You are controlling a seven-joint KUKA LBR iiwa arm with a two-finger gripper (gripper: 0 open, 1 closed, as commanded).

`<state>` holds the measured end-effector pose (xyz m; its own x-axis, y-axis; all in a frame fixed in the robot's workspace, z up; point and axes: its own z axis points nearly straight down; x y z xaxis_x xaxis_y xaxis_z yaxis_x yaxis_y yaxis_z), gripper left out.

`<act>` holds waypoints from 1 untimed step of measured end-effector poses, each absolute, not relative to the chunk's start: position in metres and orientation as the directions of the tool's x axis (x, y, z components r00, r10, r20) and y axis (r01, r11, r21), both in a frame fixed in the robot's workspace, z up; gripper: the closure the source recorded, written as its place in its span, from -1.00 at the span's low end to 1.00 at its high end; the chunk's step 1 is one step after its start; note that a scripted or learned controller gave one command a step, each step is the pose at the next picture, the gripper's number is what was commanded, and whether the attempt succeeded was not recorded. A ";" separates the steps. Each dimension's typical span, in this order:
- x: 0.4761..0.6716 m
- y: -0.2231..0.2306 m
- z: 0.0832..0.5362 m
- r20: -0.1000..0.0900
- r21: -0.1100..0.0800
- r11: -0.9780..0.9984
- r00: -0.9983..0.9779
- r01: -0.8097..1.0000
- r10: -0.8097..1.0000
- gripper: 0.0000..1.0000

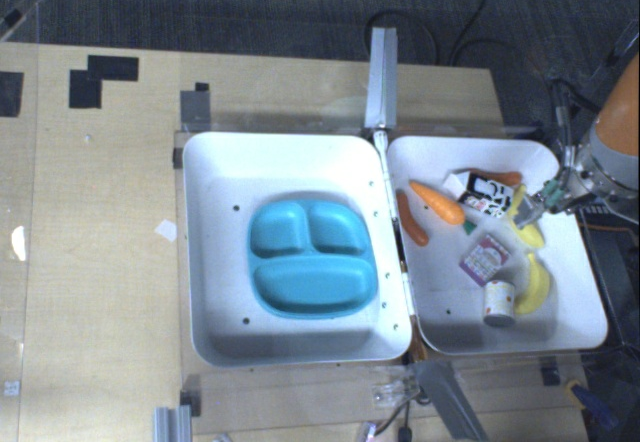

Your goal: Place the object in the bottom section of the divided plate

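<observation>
Our gripper hangs low over the right bin, near its far right wall, just above a yellow banana-like piece (we cannot tell what its grip is doing). We see the divided plate, blue with rounded corners, in the left bin; its long bottom section holds nothing.
</observation>
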<state>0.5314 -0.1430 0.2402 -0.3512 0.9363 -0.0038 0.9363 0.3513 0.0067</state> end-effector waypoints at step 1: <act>0.541 -0.162 0.304 -0.005 0.007 0.317 -0.317 0.948 0.948 1.00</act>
<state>0.5409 -0.1621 0.3045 -0.3171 0.9484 -0.0046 0.9484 0.3171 0.0072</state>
